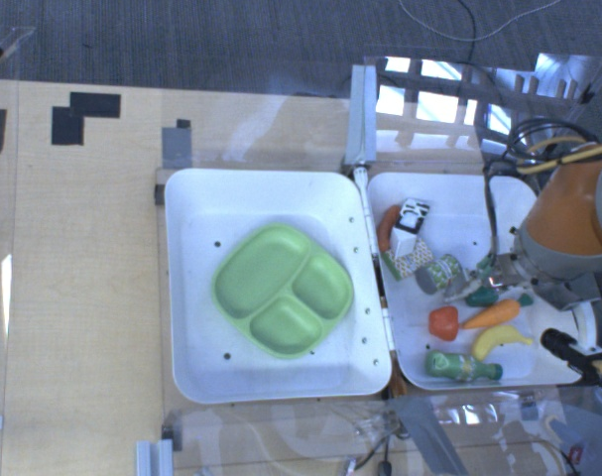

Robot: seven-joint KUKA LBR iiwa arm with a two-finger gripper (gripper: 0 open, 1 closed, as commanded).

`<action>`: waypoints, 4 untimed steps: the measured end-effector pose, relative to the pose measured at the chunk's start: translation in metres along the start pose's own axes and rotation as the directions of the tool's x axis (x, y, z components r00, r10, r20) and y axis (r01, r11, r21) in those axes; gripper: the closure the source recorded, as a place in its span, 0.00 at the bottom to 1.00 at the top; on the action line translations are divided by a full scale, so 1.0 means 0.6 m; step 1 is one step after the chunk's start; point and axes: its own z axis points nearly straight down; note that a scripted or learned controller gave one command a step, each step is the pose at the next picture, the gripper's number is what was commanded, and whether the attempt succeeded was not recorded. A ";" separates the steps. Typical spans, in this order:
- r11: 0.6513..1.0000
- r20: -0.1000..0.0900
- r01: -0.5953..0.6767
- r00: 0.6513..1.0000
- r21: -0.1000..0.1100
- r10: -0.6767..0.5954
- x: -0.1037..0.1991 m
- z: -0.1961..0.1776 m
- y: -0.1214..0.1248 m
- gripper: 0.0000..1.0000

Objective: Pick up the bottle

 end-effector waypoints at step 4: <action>0.999 -0.006 0.043 0.999 0.012 -0.043 0.203 -0.200 0.084 1.00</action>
